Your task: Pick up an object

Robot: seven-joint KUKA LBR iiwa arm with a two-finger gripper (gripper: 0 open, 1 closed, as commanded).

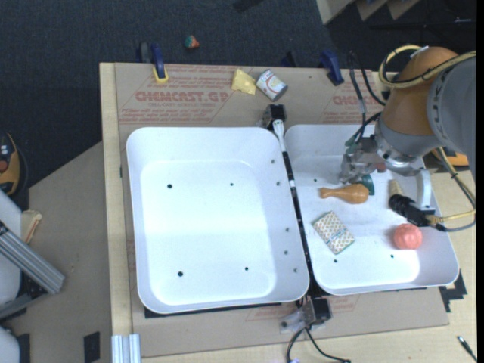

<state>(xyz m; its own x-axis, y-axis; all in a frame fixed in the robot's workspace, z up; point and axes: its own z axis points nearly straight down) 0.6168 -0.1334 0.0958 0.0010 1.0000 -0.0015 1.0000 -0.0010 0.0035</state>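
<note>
I saw the end effector (357,174) low in the right bin (378,278), just above the tan drumstick (345,194); whether it was clenched, I couldn't tell.

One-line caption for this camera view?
Claw above a tan drumstick-shaped toy in the right bin, near a patterned block and pink ball.

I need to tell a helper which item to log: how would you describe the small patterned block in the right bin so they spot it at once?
Look at the right bin, the one the arm reaches into. Near its middle, below the tan drumstick-shaped toy and left of the pink ball, lies the patterned block. It is the only flat, boxy item there, pale with a fine checked print.
</note>
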